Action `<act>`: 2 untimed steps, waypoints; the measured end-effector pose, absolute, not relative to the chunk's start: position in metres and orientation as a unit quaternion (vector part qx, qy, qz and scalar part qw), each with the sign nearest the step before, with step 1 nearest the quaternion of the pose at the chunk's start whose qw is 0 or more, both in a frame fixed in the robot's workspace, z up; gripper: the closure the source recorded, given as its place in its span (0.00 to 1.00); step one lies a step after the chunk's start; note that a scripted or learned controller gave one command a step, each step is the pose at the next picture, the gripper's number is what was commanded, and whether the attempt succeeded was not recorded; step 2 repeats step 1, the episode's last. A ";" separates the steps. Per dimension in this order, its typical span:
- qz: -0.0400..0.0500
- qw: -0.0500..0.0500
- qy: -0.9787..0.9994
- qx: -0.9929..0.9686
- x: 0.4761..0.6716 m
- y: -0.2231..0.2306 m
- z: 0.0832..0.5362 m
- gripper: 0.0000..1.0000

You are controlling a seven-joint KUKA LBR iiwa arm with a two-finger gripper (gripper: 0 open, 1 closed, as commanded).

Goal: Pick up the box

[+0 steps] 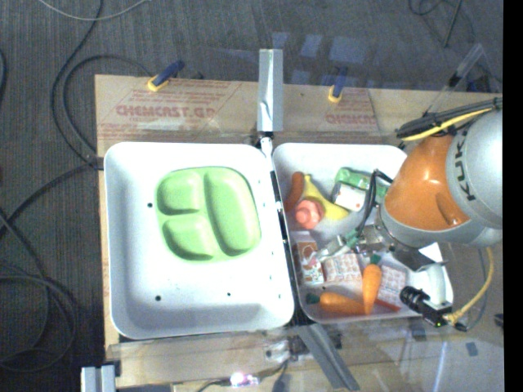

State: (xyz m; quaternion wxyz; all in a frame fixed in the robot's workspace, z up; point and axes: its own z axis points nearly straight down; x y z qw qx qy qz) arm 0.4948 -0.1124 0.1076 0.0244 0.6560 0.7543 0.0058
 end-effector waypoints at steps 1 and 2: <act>0.007 0.026 0.772 0.635 0.497 -0.114 0.107 0.00; 0.007 0.026 0.772 0.635 0.497 -0.114 0.107 0.00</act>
